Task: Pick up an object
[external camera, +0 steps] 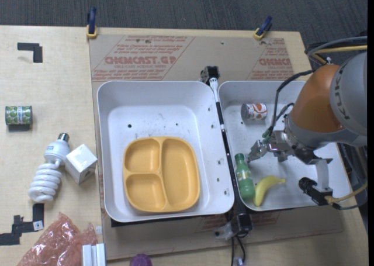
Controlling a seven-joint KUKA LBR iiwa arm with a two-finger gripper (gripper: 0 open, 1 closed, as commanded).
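Green bottle (pixel 243 176), banana (pixel 266 187), perhaps a can (pixel 254 111), right bin

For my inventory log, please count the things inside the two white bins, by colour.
Yellow: 2, the yellow three-compartment plastic tray in the left bin and the yellow banana in the right bin
Green: 1, the green plastic bottle
Red and white: 1, the small red-and-white can
Total: 4

The light wooden bench (pixel 47 89) bears 2 white bins (pixel 111 142), a spiral light bulb (pixel 48 172), a white cube (pixel 80 163), a green can (pixel 18 116) and red mesh (pixel 54 242).
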